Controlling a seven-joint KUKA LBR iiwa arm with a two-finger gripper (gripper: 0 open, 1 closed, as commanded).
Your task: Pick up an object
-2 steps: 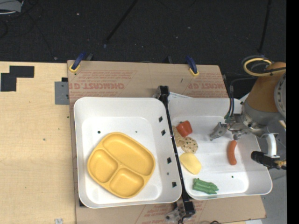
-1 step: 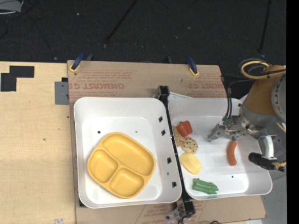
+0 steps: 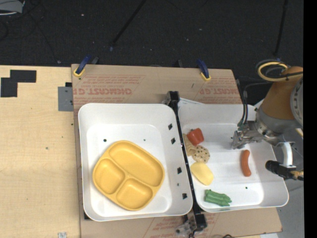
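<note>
We see the gripper [image 3: 241, 139] low in the right bin [image 3: 225, 120], just beyond a sausage [image 3: 245, 162]; whether its fingers are clenched, we cannot tell.

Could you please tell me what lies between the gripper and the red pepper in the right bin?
In the camera view, only bare white floor of the right bin lies between the gripper and the red pepper.

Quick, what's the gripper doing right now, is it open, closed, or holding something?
Gripper: low over the right white bin, above the orange sausage-shaped toy; open or closed cannot be told, nothing visibly held.
</note>
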